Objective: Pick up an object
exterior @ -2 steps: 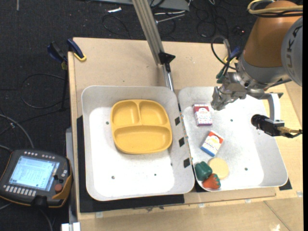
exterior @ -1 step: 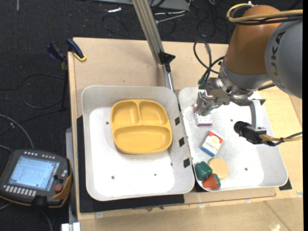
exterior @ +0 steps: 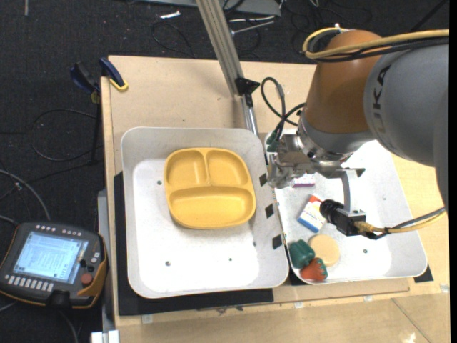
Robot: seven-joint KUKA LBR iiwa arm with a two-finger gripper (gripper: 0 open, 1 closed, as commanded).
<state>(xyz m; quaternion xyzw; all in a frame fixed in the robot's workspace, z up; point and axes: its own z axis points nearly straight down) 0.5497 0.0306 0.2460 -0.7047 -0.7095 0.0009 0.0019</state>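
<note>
Down at the near edge of the right bin [exterior: 400, 259] there's a little cluster: a green-and-red toy veggie [exterior: 307, 259] touching a tan round disc [exterior: 325, 247], with a small blue-and-white carton [exterior: 311, 214] just behind them. Pincer [exterior: 285, 171] hangs over that bin's left wall, can't tell how it's set. Left bin [exterior: 143, 263] on the worktop [exterior: 164, 91] has a yellow divided plate [exterior: 210, 188] near its far edge.
</note>
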